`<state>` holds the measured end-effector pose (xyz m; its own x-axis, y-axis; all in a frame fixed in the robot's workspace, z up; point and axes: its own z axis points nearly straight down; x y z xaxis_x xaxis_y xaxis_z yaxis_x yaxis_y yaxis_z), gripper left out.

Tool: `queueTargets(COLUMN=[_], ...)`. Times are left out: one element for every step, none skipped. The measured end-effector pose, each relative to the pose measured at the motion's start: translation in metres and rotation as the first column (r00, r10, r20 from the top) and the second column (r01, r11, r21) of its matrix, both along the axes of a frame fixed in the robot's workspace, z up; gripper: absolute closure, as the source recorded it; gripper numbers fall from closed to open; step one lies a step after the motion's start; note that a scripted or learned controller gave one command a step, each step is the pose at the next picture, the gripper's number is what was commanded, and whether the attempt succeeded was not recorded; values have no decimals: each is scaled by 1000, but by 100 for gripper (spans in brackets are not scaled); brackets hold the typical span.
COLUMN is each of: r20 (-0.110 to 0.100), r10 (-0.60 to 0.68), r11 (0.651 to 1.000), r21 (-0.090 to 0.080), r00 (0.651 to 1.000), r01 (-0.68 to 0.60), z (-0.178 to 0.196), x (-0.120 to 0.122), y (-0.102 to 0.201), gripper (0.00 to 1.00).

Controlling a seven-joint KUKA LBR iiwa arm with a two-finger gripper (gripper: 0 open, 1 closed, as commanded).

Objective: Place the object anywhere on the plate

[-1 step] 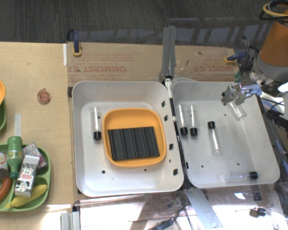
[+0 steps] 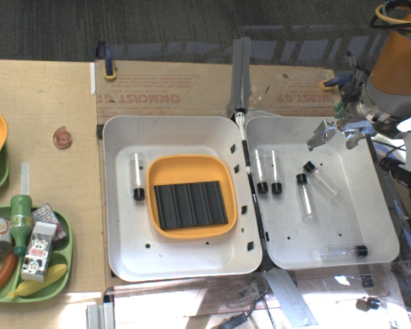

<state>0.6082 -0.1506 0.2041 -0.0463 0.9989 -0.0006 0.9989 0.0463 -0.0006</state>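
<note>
Below the claw (image 2: pixel 337 133), in the right bin (image 2: pixel 380 218): several clear vials with black caps (image 2: pixel 303 190), two upright-lying side by side toward the divider, two crossed just beneath, one far off along the near wall. Claw: metal fingers slightly parted, nothing between them, poised over the bin's far corner. Plate (image 2: pixel 190 196): orange, dark ribbed insert, well across in the left bin (image 2: pixel 120 204); one vial (image 2: pixel 137 175) beside it.

Risks, judged: round glass may roll or slip from a pinch; crossed vials may drag one another. Obstruction: the raised divider (image 2: pixel 241 74) between bins.
</note>
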Motion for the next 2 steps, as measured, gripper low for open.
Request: queueTargets(r20=[0,0], r10=[-77,-165], r11=[997,986], r21=[-1,-2], r00=[997,986], r01=[77,165], z=[74,188], x=[-16,0], y=[-49,-56], gripper=[0,0])
